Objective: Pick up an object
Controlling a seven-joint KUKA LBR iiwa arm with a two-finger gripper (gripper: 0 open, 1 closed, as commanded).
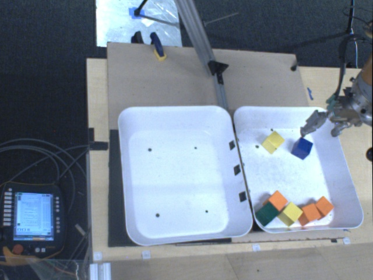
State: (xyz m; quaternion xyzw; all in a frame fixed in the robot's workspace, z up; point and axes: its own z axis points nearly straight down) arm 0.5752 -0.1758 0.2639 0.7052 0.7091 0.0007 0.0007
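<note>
Two loose blocks [273,142] behind a cluster [293,209], all in the right bin [344,174]; tool [324,124] seemingly just above.

The grey two-finger metal gripper [324,125] of the arm enters from the right edge of the camera view, about midway down the frame. Its body sits close to that edge, with a small patch of teal showing where the fingers join the wrist block. The two fingers point left and slightly downward in the picture and stand spread apart: one finger [312,123] stretches farther left, ending in a pale tip, and the other finger [338,128] is shorter in the picture and lies closer to the wrist. Nothing lies between them. A sliver of the orange band [367,69] on the arm shows at the right edge above the wrist.
</note>
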